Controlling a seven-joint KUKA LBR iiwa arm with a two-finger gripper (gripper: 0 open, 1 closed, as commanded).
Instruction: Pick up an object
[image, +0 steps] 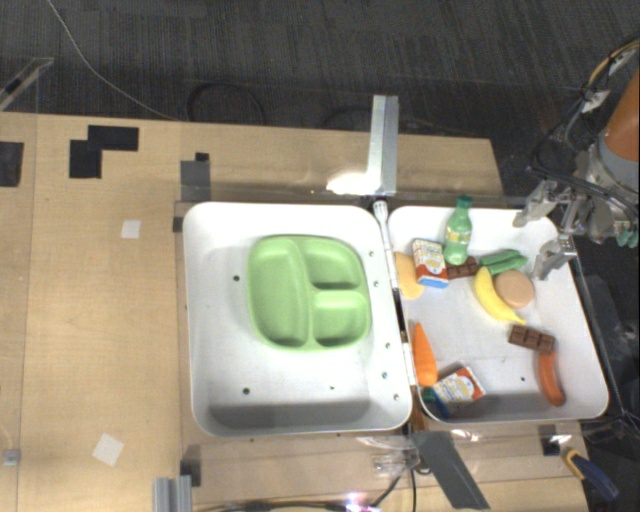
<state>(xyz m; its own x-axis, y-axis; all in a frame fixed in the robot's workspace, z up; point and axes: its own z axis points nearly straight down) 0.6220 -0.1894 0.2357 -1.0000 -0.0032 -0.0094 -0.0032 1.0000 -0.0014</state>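
The right bin (580, 330) holds several toy foods. A green bottle (458, 230) stands at its back, with a small carton (428, 262) and a brown chocolate bar (462, 270) just in front of it. A green pod (502, 262), a banana (490, 296) and a round tan bun (515, 290) lie near the middle. Toward the front are a second chocolate piece (530, 340), a sausage (550, 380), a carrot (424, 355) and a juice pouch (458, 388). My gripper (545, 238) hangs open over the bin's back right corner, right of the pod, with nothing between its fingers.
The left bin (215, 380) holds a green divided plate (305, 290). A metal post (384, 145) rises behind the wall between the bins. A tan piece (405, 272) lies against that dividing wall. Cables and the arm occupy the upper right.
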